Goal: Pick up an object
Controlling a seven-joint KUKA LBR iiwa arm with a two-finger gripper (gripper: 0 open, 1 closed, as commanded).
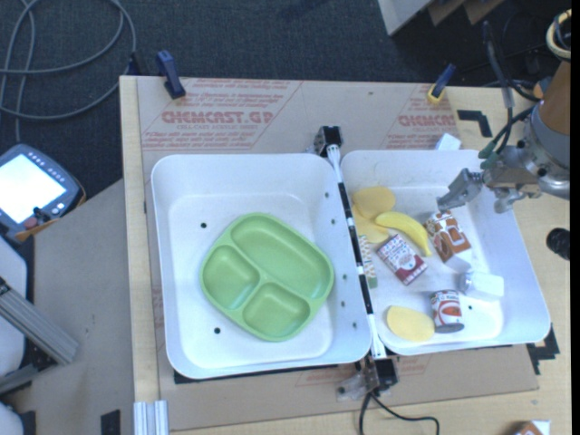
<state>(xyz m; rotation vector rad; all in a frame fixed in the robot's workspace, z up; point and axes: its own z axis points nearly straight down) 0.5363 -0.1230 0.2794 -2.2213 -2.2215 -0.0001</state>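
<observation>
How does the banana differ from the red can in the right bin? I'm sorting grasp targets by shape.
The banana is yellow all over; the red can is red with a pale label. The banana is long and curved, while the can is short and round-bodied. The banana lies near the bin's middle beside a red packet, the can closer to the near rim. Both sit in the right bin, apart from the gripper.

A pale green divided plate lies in a white bin; a yellow banana beside red-and-white cartons.
</observation>
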